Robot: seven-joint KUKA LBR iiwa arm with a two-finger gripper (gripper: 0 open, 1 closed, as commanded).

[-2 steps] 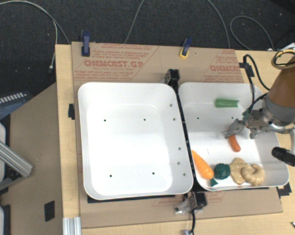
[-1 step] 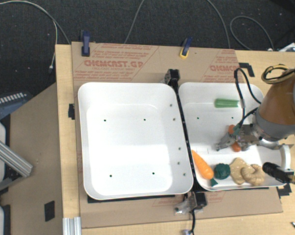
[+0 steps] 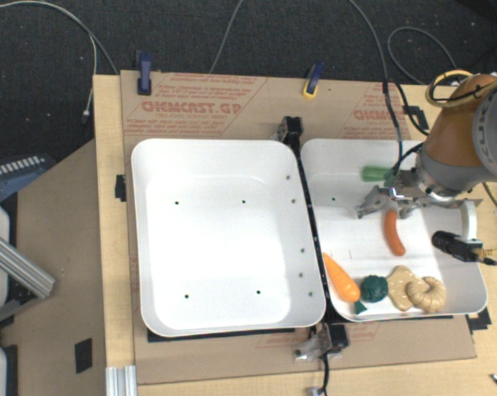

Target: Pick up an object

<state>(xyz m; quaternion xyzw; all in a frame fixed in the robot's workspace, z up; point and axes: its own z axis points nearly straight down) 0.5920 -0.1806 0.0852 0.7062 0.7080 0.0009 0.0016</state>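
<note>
Arm (image 3: 466,130): we see it coming in from the right, orange band up top, grey wrist hanging over the right bin.

Jaws (image 3: 388,200): spread apart with nothing between them, sitting low over the right bin's middle. One metal finger (image 3: 368,205) sticks out to the left, and the tips look like they're just above the sausage's top end.

Sausage (image 3: 394,233): reddish-orange, lying nearly upright in our view on the right bin floor, right under the jaws. We can't tell if anything is touching it.

Green thing (image 3: 375,172): a small green piece near the bin's back, just beside the wrist and partly hidden by it.

Carrot (image 3: 340,277): orange, tilted, down by the right bin's front-left corner, close to the divider.

Broccoli (image 3: 372,289): dark green lump touching the carrot's lower end.

Pastry (image 3: 416,290): tan, knobbly, just right of the broccoli along the front wall.

Right bin (image 3: 339,159): white, holds all the items.

Left bin (image 3: 219,238): white, only small dark dots on its floor.

Tabletop (image 3: 190,106): brown cardboard with red printing under both bins, blue and yellow clamps on its back edge.
</note>
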